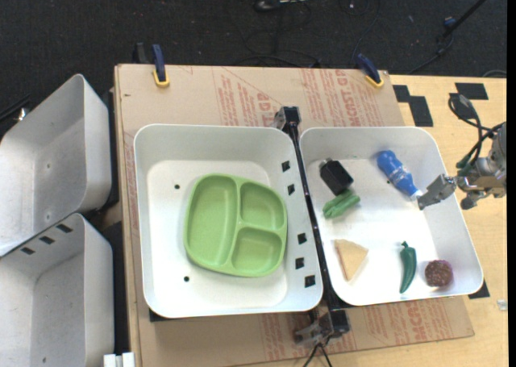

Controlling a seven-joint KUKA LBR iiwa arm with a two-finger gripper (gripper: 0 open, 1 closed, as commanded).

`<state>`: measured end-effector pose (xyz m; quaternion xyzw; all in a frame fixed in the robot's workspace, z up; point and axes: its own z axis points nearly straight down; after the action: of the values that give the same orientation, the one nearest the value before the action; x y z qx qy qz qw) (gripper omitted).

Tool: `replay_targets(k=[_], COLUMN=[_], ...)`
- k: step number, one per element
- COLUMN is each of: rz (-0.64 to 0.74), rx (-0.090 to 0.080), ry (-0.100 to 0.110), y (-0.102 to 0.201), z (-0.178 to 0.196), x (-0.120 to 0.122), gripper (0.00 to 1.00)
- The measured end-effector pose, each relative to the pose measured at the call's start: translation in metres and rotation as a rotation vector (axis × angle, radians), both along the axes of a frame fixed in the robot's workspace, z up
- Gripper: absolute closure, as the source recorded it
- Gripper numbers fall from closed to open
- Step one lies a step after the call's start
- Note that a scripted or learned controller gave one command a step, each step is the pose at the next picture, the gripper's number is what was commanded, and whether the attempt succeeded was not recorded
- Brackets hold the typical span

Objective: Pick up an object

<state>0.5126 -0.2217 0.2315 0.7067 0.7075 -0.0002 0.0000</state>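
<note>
The pincer [431, 193] hangs just over the right rim of the right bin [463, 232], near that bin's upper right corner; whether its two grey fingers are parted or closed I cannot tell from this slant, and nothing shows between them.

Nearest to it lies the blue bottle [397, 172], on its side in the upper right part of the bin and pointing toward the rim. It looks a light, hard plastic piece, rounded and probably slippery, so a grip across its thicker body, not the narrow neck, seems the safer hold.

Other candidates share the bin: a black block [335, 174] and a green pod [341, 205] near the left wall, a pale wedge [351, 259] toward the lower edge, a green pepper [408, 265] and a dark red ball [439, 273] in the lower right corner (the ball would likely roll away from closing fingers).

The left bin [153, 196] carries a green divided plate [236, 226].
</note>
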Motion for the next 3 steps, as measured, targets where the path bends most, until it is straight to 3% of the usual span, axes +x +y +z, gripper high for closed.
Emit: replay_targets(k=[2, 3], rz=[-0.001, -0.002], rx=[0.002, 0.001], ry=[0.004, 0.003], y=[0.007, 0.008], z=[-0.106, -0.141], x=[0.009, 0.009], gripper=[0.0, 0.0])
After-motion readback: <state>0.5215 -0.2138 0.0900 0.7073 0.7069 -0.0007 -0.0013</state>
